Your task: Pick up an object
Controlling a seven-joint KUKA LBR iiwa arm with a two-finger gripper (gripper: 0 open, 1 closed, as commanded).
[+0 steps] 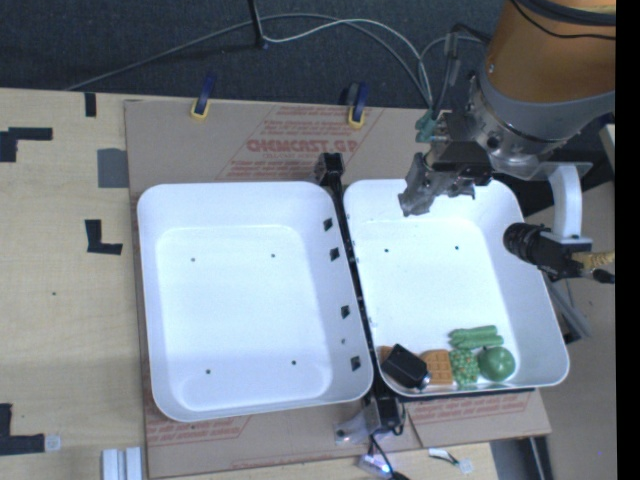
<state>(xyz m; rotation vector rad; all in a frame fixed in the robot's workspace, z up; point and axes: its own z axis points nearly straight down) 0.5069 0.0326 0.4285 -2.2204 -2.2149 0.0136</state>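
black object [405,367] by right bin [520,218] near rim | pincer [416,201] over far rim

The flat brown cardboard sheet [300,143] under the bins has red print, approx. "CHEMCAST G.P." in big letters, seen upside-down-ish; smaller red lines above & below it are too blurred to read. No other readable text.

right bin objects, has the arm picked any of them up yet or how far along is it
Done: nothing looks picked up. The green objects, orange piece and black object all lie in the right bin's near corner. In hand: the end effector hangs over the bin's far edge, apart from them. Left: reaching the cluster, grasping, lifting.
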